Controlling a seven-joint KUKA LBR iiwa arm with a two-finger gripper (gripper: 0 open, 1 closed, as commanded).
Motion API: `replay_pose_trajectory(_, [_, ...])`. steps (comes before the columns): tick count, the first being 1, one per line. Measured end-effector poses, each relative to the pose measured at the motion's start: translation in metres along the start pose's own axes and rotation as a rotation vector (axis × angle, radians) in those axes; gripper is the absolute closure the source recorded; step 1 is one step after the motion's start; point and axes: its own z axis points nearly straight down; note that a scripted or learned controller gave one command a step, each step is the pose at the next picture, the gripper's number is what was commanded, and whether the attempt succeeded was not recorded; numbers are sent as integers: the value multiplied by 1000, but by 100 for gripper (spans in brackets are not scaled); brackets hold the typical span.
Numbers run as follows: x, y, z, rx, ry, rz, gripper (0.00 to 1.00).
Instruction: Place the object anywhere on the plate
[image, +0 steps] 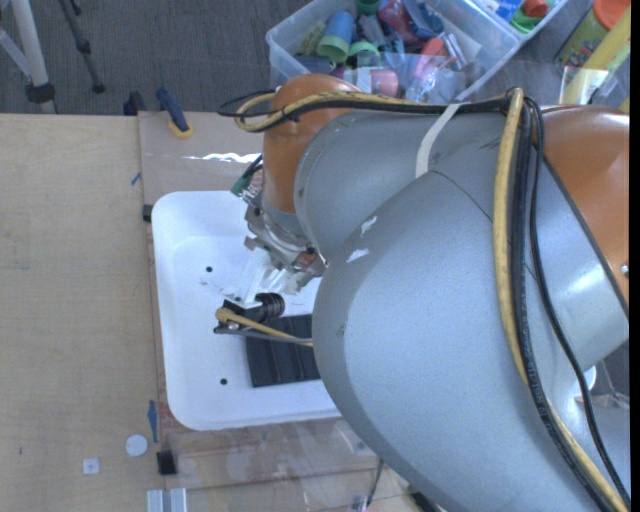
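Seeing gripper (262, 288) low over bin (185, 300), just by dark slab (283, 362); can't tell if spread or pinching. Imo drop slow, keep centred.

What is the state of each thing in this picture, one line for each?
gripper: low inside the white bin, by the slab.
dark slab: flat on the bin floor, partly hidden by the arm.
clear box: open, full of coloured things.
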Motion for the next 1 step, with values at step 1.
replay_pose_trajectory(1, [-14, 38, -101, -3, 1, -670, 100])
